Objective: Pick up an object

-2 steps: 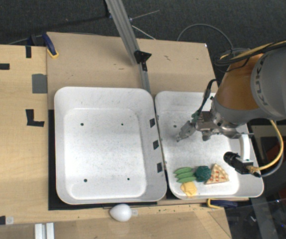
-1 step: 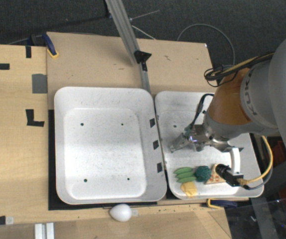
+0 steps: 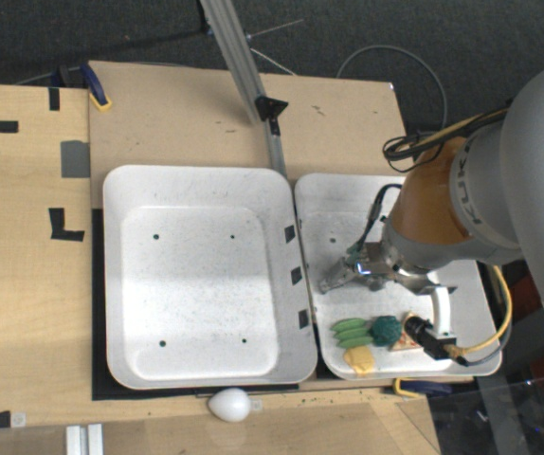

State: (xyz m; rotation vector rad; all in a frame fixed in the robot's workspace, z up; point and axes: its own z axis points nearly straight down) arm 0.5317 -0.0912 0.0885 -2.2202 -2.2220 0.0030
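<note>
Hovering gripper (image 3: 340, 278) over right bin (image 3: 334, 202), apart from toys (image 3: 367, 333) clustered at near edge; finger state unclear, nothing visibly held.

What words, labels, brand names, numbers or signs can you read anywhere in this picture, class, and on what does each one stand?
None: no readable text in this view.
The two white bins carry only small dark specks and dots, no letters.
The black tape pieces on the wooden bench are plain marks, not writing.
The arm and gripper show no legible label or brand.
The green toy, yellow piece and white egg-shaped object bear no print.
</note>
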